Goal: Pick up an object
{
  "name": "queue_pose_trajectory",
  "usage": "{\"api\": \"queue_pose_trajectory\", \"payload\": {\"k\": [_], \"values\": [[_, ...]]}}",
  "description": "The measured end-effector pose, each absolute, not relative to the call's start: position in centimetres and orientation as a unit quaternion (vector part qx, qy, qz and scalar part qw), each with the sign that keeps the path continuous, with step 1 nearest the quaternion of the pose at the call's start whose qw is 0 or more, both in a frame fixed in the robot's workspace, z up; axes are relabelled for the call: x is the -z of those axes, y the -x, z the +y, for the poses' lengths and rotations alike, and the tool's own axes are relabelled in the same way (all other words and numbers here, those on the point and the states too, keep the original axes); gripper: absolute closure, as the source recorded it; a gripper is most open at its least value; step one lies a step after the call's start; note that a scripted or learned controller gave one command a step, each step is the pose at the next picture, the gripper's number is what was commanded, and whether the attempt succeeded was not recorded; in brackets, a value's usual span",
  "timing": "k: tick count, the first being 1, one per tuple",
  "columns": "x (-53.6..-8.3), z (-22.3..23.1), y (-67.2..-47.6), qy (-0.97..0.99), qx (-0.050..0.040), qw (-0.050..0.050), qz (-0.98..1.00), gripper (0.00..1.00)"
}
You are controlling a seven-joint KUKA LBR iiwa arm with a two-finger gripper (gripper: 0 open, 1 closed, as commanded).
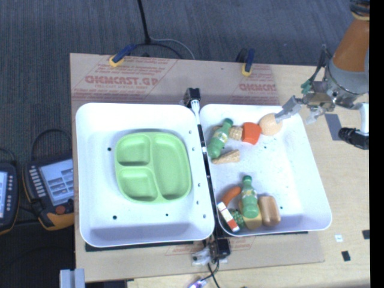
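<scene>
My gripper point(297, 112) hangs over the far right corner of the right bin point(312, 179), below the orange-banded wrist. Its fingers stand apart and nothing sits between them. One fingertip point(282, 115) reaches close to a peach-coloured ball point(270, 125); I cannot tell whether they touch. Left of the ball lie an orange-red piece point(251, 134), a green bottle point(219, 137) and a tan bread piece point(227, 156). Near the front of the bin cluster a second green bottle point(248, 200), a carrot point(231, 194), a brown bun point(270, 212) and a small red-and-white item point(226, 215).
The left bin point(96, 179) holds a green divided plate point(153, 164). A black clamp point(192, 98) sits at the far end of the ridge between the bins. Bare bin floor lies right of the middle in the right bin.
</scene>
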State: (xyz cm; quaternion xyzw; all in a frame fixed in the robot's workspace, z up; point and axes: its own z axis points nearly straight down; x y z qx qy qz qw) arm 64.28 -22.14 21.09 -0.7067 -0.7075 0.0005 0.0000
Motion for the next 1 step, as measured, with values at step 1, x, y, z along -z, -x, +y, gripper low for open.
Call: {"api": "queue_pose_trajectory", "payload": {"k": [1], "values": [[-16.62,-12.01,-58.7,0.76,-0.0008,0.001,-0.65,0.0]]}}
